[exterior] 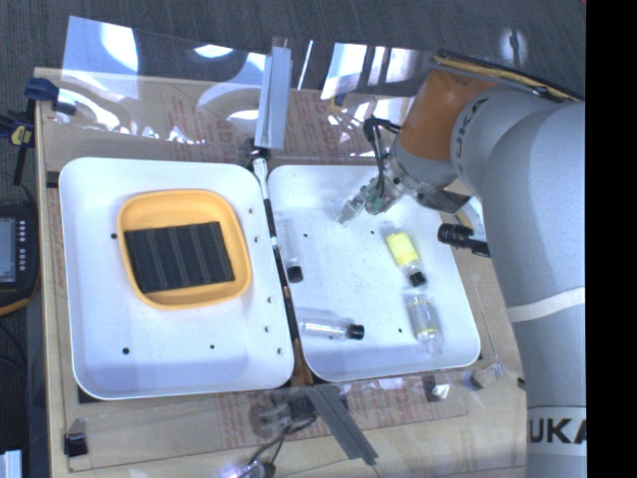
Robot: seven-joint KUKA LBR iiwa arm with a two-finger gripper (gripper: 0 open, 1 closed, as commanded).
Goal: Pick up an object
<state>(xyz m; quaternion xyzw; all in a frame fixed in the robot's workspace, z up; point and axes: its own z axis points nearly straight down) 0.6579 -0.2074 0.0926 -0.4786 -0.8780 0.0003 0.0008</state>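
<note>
Arm (518, 207) enters from 3 o'clock. Left bin (90, 347) carries a yellow tray (179, 212). In the right bin (328, 357) lie a yellow tube (402, 249), a clear bottle (423, 317) and a clear vial (328, 327). Claw (363, 204) sits at the bin's 12 o'clock.

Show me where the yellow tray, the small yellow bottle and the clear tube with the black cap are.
yellow tray (227, 203): camera view, on its bare right rim.
small yellow bottle (402, 248): camera view, on the middle of its yellow body.
clear tube (322, 326): camera view, on its clear body, left of the black cap.
</note>
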